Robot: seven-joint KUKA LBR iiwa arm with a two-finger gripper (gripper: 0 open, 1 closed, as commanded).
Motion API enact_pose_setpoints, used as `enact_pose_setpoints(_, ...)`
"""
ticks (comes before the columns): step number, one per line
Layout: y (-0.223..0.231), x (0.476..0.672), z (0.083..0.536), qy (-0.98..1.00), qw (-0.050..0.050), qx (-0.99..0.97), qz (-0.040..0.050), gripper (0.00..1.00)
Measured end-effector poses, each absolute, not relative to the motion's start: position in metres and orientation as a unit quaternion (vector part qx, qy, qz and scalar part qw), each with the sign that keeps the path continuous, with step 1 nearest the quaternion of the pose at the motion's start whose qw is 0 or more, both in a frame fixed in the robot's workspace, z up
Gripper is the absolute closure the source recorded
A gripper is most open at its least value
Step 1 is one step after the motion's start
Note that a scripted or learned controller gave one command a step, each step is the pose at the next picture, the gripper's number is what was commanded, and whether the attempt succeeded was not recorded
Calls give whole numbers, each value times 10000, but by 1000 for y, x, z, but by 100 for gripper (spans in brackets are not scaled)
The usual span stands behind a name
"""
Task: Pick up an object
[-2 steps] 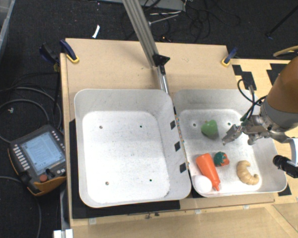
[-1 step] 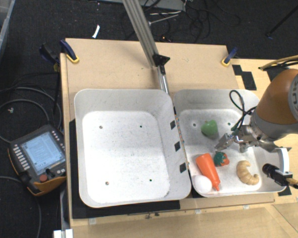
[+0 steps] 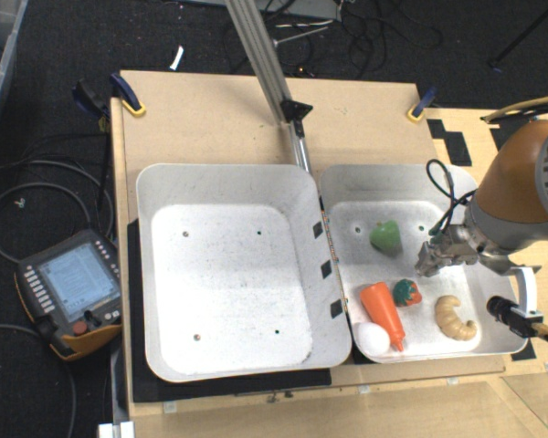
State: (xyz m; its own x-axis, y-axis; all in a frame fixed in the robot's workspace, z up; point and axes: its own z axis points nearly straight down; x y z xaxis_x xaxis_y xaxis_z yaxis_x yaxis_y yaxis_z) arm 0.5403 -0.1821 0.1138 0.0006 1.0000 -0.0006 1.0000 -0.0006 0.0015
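In the right bin (image 3: 347, 185) lie a green pepper-shaped toy (image 3: 384, 236), an orange carrot (image 3: 384, 312), a white egg (image 3: 374, 338), a small red and green strawberry-like piece (image 3: 405, 291) and a tan croissant (image 3: 456, 318). My gripper (image 3: 428, 263) hangs low over the bin's right half, just right of the green toy and above the strawberry piece. Its tips are close to the bin floor, and I see nothing between them.
The left bin (image 3: 164, 185) lies beside the right one on the wooden bench. A metal pole (image 3: 265, 62) slants down to the gap between the bins. Blue and yellow clamps (image 3: 128, 94) grip the bench corners. A teach pendant (image 3: 68, 286) lies on the floor at left.
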Motion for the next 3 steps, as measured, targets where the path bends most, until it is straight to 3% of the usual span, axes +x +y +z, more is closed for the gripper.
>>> enact_pose_setpoints(3, -192, 549, 255, 7079, 39, 7063, 13, 100)
